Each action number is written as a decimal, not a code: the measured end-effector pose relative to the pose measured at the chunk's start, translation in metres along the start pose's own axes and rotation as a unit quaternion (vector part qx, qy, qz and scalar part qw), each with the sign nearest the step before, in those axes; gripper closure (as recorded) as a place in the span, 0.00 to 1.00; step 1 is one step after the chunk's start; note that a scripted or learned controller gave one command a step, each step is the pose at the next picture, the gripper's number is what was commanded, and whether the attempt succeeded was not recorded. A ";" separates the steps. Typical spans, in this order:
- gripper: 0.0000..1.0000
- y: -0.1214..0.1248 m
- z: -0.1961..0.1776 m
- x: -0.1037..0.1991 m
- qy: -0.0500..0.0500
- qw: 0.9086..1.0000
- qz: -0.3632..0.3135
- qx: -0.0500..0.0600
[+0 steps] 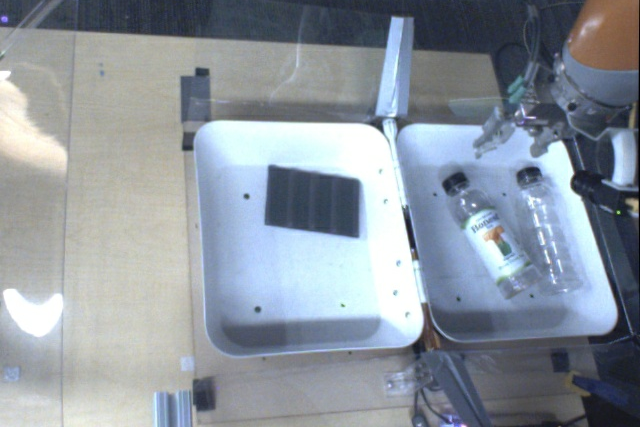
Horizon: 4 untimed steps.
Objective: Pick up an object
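Camera view: gripper (515,127) hangs over the far edge of the right bin (600,320), fingers spread, nothing between them. Two clear plastic bottles lie in that bin, just beside each other: labelled bottle (487,234) with black cap toward the bin's middle, plain bottle (547,229) on its right. Left bin (230,315) holds a flat dark ribbed pad (313,201), well apart from the arm.
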<state>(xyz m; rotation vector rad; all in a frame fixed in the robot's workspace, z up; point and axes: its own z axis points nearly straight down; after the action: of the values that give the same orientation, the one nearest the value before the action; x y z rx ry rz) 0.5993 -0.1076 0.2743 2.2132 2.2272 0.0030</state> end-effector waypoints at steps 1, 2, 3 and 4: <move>0.00 0.009 0.079 0.045 0.000 1.000 0.010 0.000; 0.00 0.017 0.179 0.001 0.000 0.997 -0.080 -0.002; 0.00 0.069 0.186 0.018 0.000 0.994 -0.114 0.002; 0.00 0.015 0.185 -0.002 -0.002 0.976 -0.219 -0.004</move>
<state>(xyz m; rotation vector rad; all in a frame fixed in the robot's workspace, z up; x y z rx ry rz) 0.6147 -0.1096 0.0891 1.6671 2.6510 0.0077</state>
